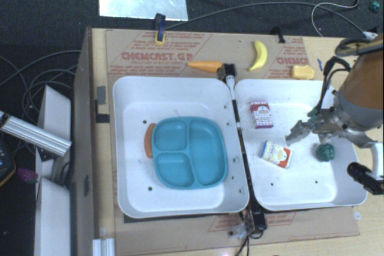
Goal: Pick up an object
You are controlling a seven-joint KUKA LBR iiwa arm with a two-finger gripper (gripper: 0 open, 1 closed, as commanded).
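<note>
Objects for picking lie in the two shallow white plastic bins on the brown cardboard-covered counter, which is the largest thing in view. The left white bin holds a light blue divided plastic tray, with a small orange sausage-shaped piece touching the tray's left edge. The right white bin carries three small things: a red and white carton near its upper left, a white and orange box lying tilted near its middle, and a dark green ball toward its right side. The grey arm with its orange band reaches in from the right, and its claw hangs over the right bin between the white and orange box and the green ball, its fingers spread and pinching nothing. Behind the bins on the counter lie an orange carrot-shaped toy, a yellow toy banana and a small yellow block.
</note>
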